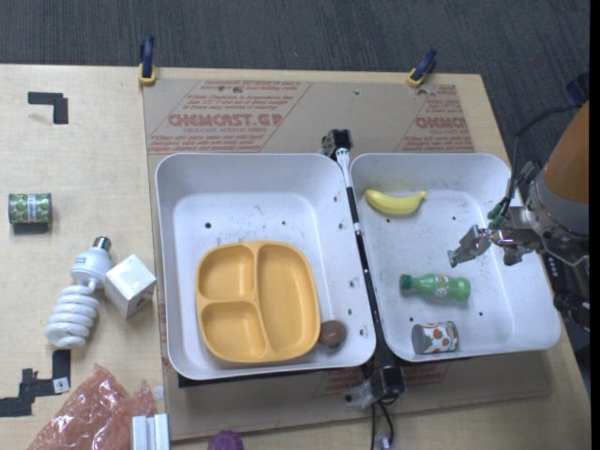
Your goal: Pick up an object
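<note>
Camera view, looking down at a slant: two shallow white bins sat side by side on the tabletop (84,176), on a brown sheet printed with red lettering.

My arm (572,181) came in from the right, its orange band at the frame's edge. My jaws (466,249) hung over the right bin (497,172), in its right half. They pointed left. I could not tell whether they were spread or pressed together; the metal parts blurred into each other. Nothing showed between them.

In the right bin, a yellow banana (395,202) lay at the far left, near the wall between the bins. A green bottle (436,287) lay on its side in the middle, just left of and nearer than my jaws, apart from them. A small can (434,337) with a red and white label lay on its side at the near edge, just nearer than the bottle.

In the left bin (244,176), a yellow divided plate (257,301) took up the near half. A small brown round object (332,333) sat touching its near right corner.

Outside the bins, on the left of the tabletop, lay a spiral light bulb (78,298), a small white cube (130,285) just to its right, and a green can (29,210) farther away. A crumpled pink mesh (89,411) lay at the near left corner.
</note>
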Available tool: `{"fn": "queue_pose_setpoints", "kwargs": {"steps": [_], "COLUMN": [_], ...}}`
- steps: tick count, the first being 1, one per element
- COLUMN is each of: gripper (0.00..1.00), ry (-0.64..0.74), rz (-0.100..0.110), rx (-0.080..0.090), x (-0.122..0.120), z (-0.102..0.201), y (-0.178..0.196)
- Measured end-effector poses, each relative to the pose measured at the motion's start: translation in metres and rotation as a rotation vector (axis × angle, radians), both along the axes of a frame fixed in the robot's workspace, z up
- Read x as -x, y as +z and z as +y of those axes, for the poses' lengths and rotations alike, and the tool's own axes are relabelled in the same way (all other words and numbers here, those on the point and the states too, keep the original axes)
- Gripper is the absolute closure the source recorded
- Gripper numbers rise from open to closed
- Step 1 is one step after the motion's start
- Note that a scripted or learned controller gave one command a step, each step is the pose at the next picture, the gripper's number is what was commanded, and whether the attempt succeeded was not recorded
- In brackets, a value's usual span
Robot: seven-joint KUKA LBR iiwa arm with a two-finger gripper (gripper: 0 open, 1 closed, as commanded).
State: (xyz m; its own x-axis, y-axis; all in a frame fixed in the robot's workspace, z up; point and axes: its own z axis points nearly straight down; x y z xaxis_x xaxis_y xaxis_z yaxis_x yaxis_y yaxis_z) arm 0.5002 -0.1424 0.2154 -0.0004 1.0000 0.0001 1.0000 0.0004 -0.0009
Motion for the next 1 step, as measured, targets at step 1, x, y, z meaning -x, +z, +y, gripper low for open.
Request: {"fn": "queue_pose_setpoints", "kwargs": {"steps": [1], "gripper": [0.00], "ry": [-0.002], "rz": [-0.001], "rx": [0.000], "x": [-0.0096], "z": [-0.0073], "y": [-0.1189]}}
